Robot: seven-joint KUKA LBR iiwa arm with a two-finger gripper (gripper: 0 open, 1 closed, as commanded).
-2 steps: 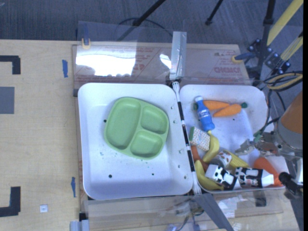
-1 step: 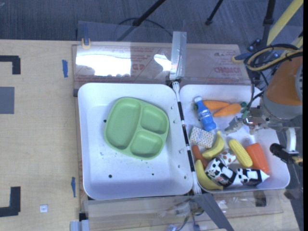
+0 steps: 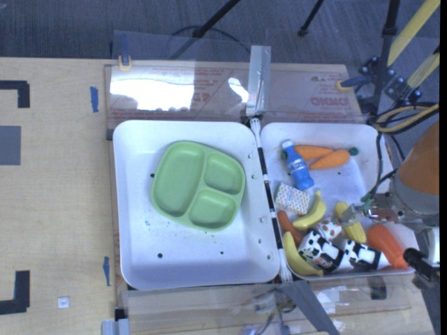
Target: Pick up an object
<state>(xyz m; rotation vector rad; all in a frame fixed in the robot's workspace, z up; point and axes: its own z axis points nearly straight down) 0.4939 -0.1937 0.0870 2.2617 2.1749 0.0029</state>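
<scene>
Evidently a pick is being lined up: the two-finger gripper (image 3: 364,213) is lowered at the frame's right over the right white bin (image 3: 363,132), above a small yellow toy (image 3: 351,230); finger state cannot be told.

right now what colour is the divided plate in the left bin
Light green; the divided plate shows best in the camera view, lying in the white left bin.

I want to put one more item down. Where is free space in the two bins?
Free: the left white bin, all around the green divided plate, widest below it. Also the right white bin below the two orange carrots. Crowded: its lower half, with yellow bananas and black-and-white toys.
</scene>
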